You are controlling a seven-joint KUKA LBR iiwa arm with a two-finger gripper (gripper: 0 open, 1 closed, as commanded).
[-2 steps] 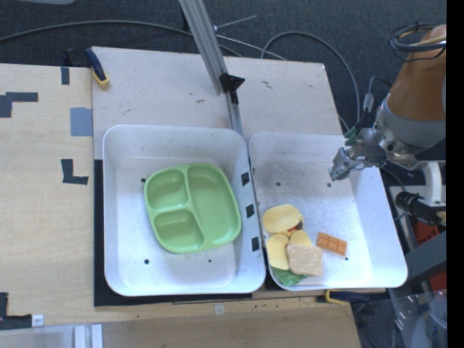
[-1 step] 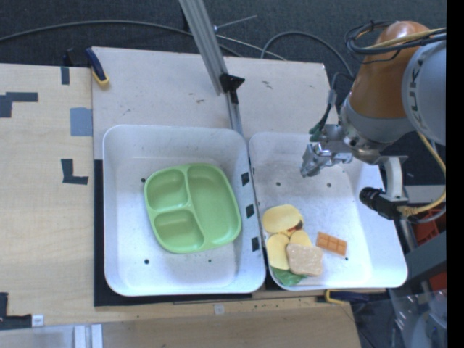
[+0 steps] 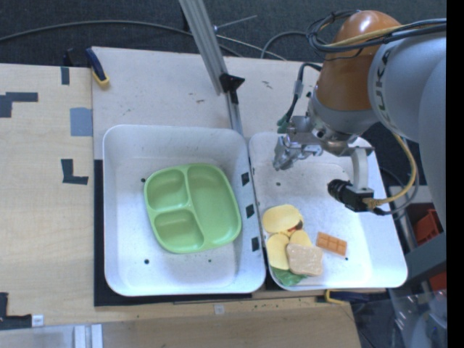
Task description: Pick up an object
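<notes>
Two shallow white bins are carried side by side on the pale wooden tabletop (image 3: 43, 216). Everything is placed from the right bin (image 3: 377, 256), the bin the arm is working over. The big grey arm (image 3: 406, 71), with its orange band, is seen reaching in from the right, above the far end of the right bin. The left bin (image 3: 123, 267) is set just beside the right bin, with their rims touching. A green plate (image 3: 192, 207) with three parts is laid in the middle of that left bin.

The claw (image 3: 284, 154) is held over the far left corner of the right bin, pointing down. How far it is opened cannot be told, and nothing can be seen held in it.

A small heap of toy food is found at the near left corner of the right bin, well apart from the claw: two yellow round pieces (image 3: 281, 219), a tan bread slice (image 3: 304, 259) lying on top, and something green (image 3: 288, 277) peeking out under it. A small orange cracker (image 3: 331, 243) is placed just to the right of the heap.
</notes>
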